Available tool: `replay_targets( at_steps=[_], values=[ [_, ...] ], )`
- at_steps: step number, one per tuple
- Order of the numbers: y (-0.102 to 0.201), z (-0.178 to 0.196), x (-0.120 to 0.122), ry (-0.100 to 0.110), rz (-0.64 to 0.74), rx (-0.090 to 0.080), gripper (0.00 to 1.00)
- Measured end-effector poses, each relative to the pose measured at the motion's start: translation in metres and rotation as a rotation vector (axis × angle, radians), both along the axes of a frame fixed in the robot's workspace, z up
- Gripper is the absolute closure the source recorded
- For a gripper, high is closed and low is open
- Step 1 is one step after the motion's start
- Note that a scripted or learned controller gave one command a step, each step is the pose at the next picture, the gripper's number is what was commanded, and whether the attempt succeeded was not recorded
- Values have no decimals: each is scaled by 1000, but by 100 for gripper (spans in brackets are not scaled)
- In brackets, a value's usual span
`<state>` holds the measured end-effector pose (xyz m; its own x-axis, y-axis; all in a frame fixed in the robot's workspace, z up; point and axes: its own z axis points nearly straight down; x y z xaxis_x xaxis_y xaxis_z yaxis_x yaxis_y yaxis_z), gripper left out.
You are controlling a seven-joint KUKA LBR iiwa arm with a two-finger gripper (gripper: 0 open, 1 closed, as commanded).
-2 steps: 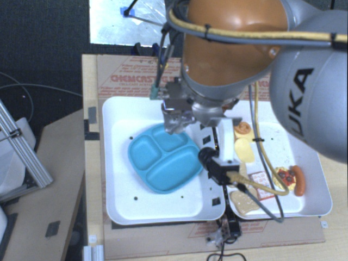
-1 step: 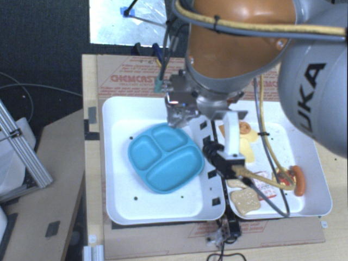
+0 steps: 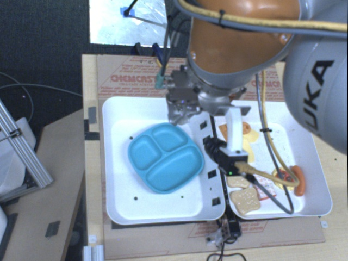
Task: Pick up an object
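item: blue divided plate (image 3: 166, 157), lying flat in the left bin (image 3: 122, 200), centre-left of the frame, long axis running lower left to upper right. gripper (image 3: 179, 113) hangs over the plate's upper edge, just above it in the frame; whether it is released or clenched cannot be told, and nothing shows in its hold. room: bare bin floor left of and below the plate; the divider between the bins lies close on its right. right bin (image 3: 321, 197): toast slice (image 3: 246, 200), sausage (image 3: 298, 179), egg (image 3: 246, 136).
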<state>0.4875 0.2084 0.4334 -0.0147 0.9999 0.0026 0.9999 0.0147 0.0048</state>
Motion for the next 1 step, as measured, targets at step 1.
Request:
replay_targets(
  at_steps=[1],
  values=[
    [0, 11, 1, -2, 6, 1, 100]
  ],
)
